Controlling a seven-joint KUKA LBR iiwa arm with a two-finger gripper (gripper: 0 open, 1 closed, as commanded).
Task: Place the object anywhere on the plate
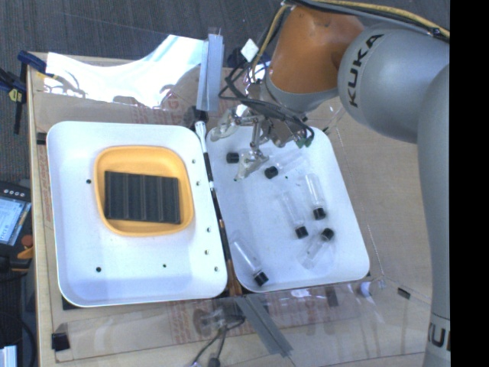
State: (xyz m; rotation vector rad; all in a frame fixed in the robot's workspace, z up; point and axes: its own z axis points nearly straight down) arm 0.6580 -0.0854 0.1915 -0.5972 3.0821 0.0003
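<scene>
With the end effector (248,157) low in the right bin (348,258), grip state impossible to tell, it should close squarely on one clear tube (314,195) before crossing to the yellow plate (141,159).

Fixed above the bench (114,335), looking down at a slant — near enough to take in both white bins whole, side by side. Left bin (69,258) toward the left of frame, right bin (348,254) at centre-right, their far rims higher in frame than the near ones. Facing the bench's far edge, dark floor beyond it. Arm (382,67) entering from the right — large and close to the lens at upper right.
</scene>
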